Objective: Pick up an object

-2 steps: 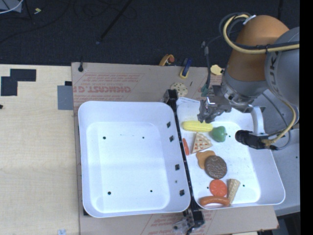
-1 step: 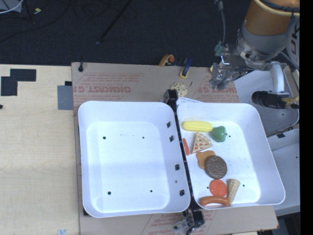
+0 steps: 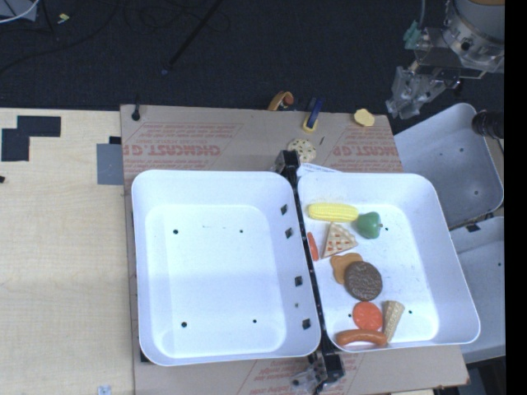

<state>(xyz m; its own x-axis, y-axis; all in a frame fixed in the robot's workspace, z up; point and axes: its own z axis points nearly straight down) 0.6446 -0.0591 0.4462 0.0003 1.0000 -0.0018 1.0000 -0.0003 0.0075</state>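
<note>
Fingers: the gripper (image 3: 409, 91) hangs at the upper right, out past the bench's far edge; from here I cannot tell how far apart the fingers stand, and I see nothing between them.
Where the pickings lie: all in the right bin (image 3: 451, 262), below and a little left of the gripper, well apart from it.
Nearest piece: the yellow corn cob (image 3: 333, 212), long axis running left to right, with the green pepper (image 3: 370, 224) just beside its right end.
Count in the right bin: one corn cob, one pepper, one wedge (image 3: 338, 240), one brown cookie (image 3: 363, 281), one red tomato (image 3: 367, 316), one sausage (image 3: 361, 337), one cone (image 3: 392, 318).
Left bin (image 3: 156, 220): bare white floor.
My guess: the arm must travel down and leftward first.
</note>
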